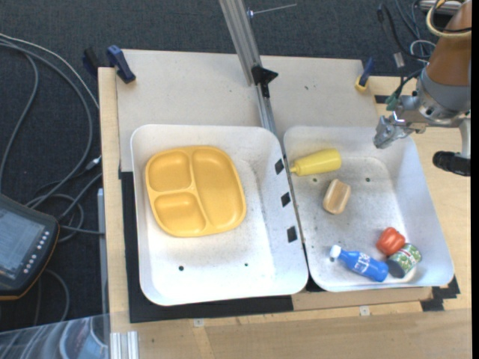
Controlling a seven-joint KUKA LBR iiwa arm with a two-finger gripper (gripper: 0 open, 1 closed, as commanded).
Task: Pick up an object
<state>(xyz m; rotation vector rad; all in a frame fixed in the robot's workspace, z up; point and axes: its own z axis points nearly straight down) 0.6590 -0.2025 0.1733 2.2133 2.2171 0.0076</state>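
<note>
Gripper [385,133] above the right bin's [426,200] far rim, finger state indiscernible; yellow bottle [316,162], bread roll [337,197] and blue bottle [361,263] lie within that bin

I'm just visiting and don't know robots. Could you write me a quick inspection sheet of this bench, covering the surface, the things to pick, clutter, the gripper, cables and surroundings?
Surface: wooden bench bearing two white bins, left bin and right bin, side by side.
Job's things: in the right bin, a yellow bottle, a tan bread-like piece, a blue bottle, a red piece and a green-patterned can.
Clutter: yellow divided plate in the left bin.
Gripper: gripper over the right bin's far right corner, holding nothing visible.
Cables: dark cables on the floor at left.
Surroundings: dark carpet, handheld screen at left, blue clamp.
</note>
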